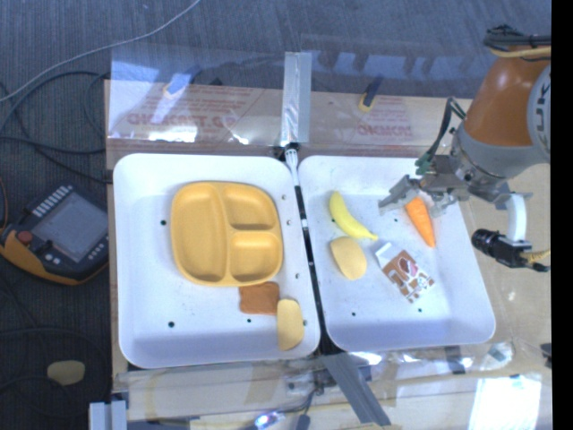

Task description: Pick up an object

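Note:
In the right bin (466,325), an orange carrot (423,224) lies near the far right side. My gripper (419,193) hangs over the carrot's thick upper end, its two grey fingers (394,196) spread apart, open. The carrot rests on the bin floor and is not gripped. To the left lie a yellow banana (349,219), a pale yellow rounded piece (349,258) and a brown-and-white packet (408,274).
The left bin (143,330) holds a yellow divided plate (228,231), a brown slice (260,298) and a pale yellow lump (289,322) near its front right corner. A ridge (304,231) separates the two bins. A black fitting (497,245) sticks out at the right.

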Controlling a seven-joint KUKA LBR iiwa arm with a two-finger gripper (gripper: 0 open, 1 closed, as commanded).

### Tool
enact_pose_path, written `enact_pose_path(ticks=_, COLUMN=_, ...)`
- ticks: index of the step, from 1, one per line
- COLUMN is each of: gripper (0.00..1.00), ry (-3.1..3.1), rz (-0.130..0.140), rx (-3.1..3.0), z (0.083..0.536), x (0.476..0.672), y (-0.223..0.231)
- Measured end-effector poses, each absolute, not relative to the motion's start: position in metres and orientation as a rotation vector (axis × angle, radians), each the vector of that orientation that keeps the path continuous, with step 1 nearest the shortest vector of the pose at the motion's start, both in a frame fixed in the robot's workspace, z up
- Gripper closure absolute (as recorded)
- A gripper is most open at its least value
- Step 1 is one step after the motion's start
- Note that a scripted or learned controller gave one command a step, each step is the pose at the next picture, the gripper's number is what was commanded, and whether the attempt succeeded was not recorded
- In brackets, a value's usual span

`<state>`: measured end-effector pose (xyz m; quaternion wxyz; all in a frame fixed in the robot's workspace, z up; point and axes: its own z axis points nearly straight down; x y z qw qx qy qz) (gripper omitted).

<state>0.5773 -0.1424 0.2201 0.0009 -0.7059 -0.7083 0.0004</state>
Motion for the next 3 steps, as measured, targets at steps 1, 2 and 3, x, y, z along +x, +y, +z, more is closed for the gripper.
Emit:
enact_pose_path(ticks=1, gripper=0.00, ry=-2.444, rz=-0.001, rx=-1.974, z=0.093, x=0.599, y=-0.104)
enact_pose_path(ticks=2, gripper=1.00, ry=-2.441, rz=-0.001, rx=-1.975, z=0.102, x=0.599, y=-0.104)
enact_pose_path(ticks=3, gripper=1.00, ry=-2.328, rz=0.003, rx=-2.109, z=0.183, x=0.625, y=-0.033)
